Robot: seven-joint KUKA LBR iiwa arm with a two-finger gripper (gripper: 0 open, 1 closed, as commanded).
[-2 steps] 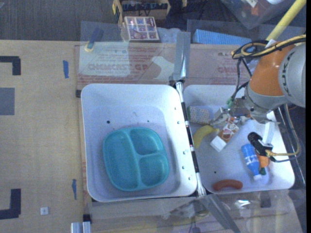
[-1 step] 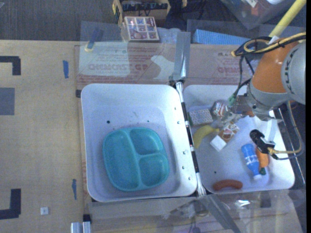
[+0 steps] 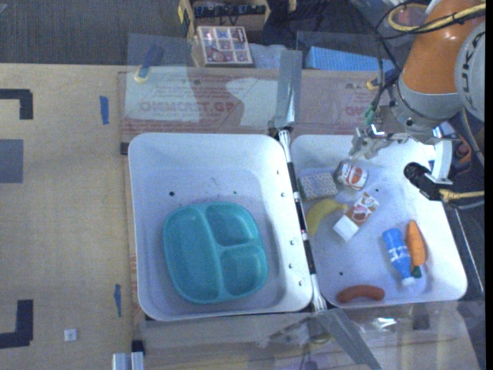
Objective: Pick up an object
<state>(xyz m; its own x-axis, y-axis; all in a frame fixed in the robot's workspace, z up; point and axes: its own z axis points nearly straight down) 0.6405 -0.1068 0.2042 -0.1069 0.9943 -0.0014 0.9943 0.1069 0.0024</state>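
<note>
**Hovering over the right bin, nothing picked yet**

My pincer (image 3: 368,141) hangs at the twelve o'clock end of the right bin (image 3: 454,284); whether it is spread or pressed together I cannot tell. I judge this the approach step. The nearest candidate, a small red-and-white can (image 3: 353,176), lies just toward six o'clock of me. Next I must drop squarely over it. A grey block (image 3: 318,183) sits close at its nine o'clock, a banana (image 3: 322,212) beyond. The teal tray (image 3: 215,250) rests in the left bin (image 3: 146,160).
</note>
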